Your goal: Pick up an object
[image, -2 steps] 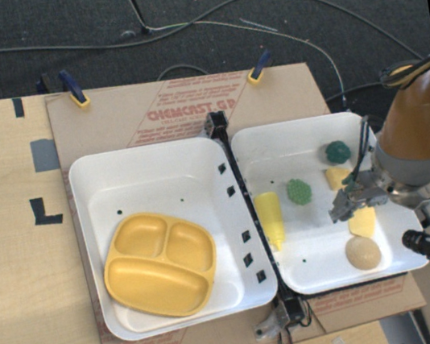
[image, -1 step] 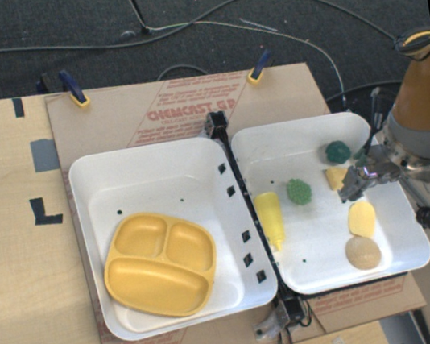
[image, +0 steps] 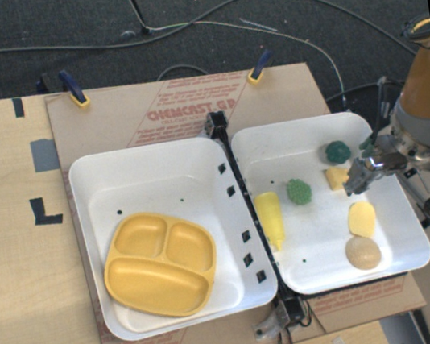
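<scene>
- Gripper point(image: 360, 176) low over the right bin point(image: 394, 266), at its right side, just beside the yellow wedge point(image: 335, 178); whether open or closed cannot be told at this size.
- Nothing seen between its tips, so no object counted as held.
- Candidates scattered loosely in that bin, likely so each can be approached alone: dark green lump point(image: 336, 151) far, green broccoli piece point(image: 299, 190) mid-bin, pale yellow oval point(image: 362, 218) and beige ball point(image: 363, 252) near, yellow corn-like piece point(image: 270, 218) along the left wall.
- Yellow divided plate point(image: 159, 263) lying flat in the left bin point(image: 86, 180), well apart from the arm.
- Judged step: settling on the wedge, the nearest target.
</scene>
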Action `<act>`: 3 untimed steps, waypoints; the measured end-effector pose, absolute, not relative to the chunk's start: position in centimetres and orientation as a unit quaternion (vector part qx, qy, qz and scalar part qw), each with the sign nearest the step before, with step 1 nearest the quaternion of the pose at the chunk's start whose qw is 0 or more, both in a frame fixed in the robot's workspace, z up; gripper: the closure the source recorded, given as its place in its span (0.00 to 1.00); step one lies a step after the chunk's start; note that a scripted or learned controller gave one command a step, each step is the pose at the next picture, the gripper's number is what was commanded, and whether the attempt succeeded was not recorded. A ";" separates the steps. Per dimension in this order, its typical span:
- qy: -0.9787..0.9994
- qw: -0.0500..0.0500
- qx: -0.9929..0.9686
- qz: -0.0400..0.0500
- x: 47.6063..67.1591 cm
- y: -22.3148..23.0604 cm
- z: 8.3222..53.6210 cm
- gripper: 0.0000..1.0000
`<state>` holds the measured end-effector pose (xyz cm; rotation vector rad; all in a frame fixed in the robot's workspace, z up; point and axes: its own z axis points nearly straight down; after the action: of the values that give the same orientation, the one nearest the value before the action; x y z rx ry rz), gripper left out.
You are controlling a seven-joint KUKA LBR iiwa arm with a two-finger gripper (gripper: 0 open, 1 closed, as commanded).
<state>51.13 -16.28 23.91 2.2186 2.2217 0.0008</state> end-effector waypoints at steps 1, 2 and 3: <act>0.710 0.000 0.705 0.001 52.9 -10.6 24.6 1.00; 0.709 -0.001 0.705 0.000 54.3 -6.1 23.4 1.00; 0.710 -0.001 0.705 0.000 55.9 -0.1 23.8 1.00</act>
<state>55.87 -0.10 23.75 2.2141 2.2304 0.0004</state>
